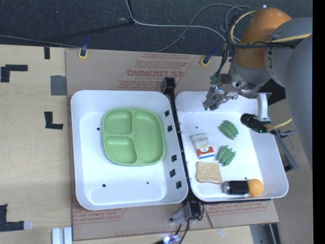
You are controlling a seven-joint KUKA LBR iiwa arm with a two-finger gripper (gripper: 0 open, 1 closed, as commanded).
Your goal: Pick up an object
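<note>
The right bin (pixel 264 151) holds a small red and white carton (pixel 201 145), a slice of toast (pixel 208 173), two green vegetable pieces (pixel 228 129) (pixel 226 154), a black object (pixel 234 187) and an orange ball (pixel 255 187). My gripper (pixel 214 101) hangs over the bin's far left corner, above and apart from the items. I see nothing between its fingers.
The left bin (pixel 86 151) holds a green divided plate (pixel 134 136). A black hinge strip (pixel 173 136) runs between the bins. Cables (pixel 203 19) trail behind the bins, and clamps (pixel 83 50) (pixel 206 60) pin the cardboard base.
</note>
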